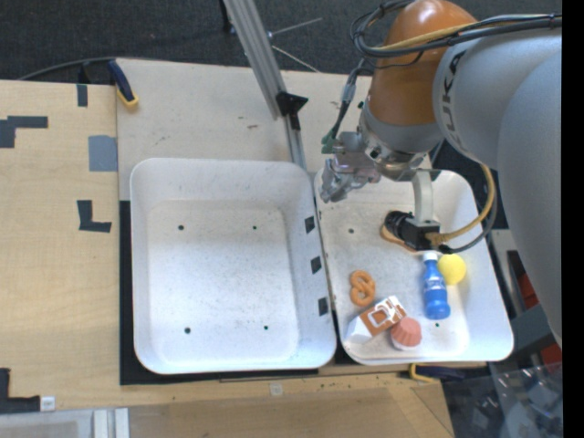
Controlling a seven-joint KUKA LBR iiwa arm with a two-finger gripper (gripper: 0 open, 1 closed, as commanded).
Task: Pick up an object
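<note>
My gripper [336,182] hangs over the far left corner of the right bin [365,222], close to its rim. I see nothing between its fingers. At the near end of that bin lie an orange pretzel [362,286], an orange and white block [383,316], a red and white rounded toy [407,334], a blue bottle [434,289] and a yellow ball [453,267]. All of them sit well toward the front of the bin, apart from the gripper.
The left bin [224,263] stands beside the right one, with a shared divider [315,245] between them. A slanted metal rail [265,62] runs down to the bins' far edge. The bulky grey arm [511,108] covers the right side.
</note>
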